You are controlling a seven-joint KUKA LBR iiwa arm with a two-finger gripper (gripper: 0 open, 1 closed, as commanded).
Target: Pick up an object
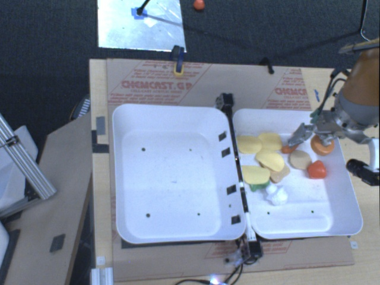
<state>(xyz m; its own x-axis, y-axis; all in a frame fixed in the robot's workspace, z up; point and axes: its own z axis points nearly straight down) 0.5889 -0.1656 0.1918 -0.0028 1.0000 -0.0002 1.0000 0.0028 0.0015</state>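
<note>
The right bin (341,218) holds a cluster of play-food pieces. Several yellow slices (270,159) lie at its left, next to tan pieces (300,159). A red tomato-like piece (317,170) and an orange round piece (323,147) lie further right. A white crumpled piece (276,193) and a bit of green (258,186) sit nearer the front. My gripper (310,136) hangs low over the bin's back right, just above the orange and tan pieces. It is open, with nothing between its fingers.
The left bin (127,159) stands beside the right one, with black clips (231,189) along the shared rim. Both rest on a cardboard sheet (154,82). A black arm part (363,171) juts in at the right edge.
</note>
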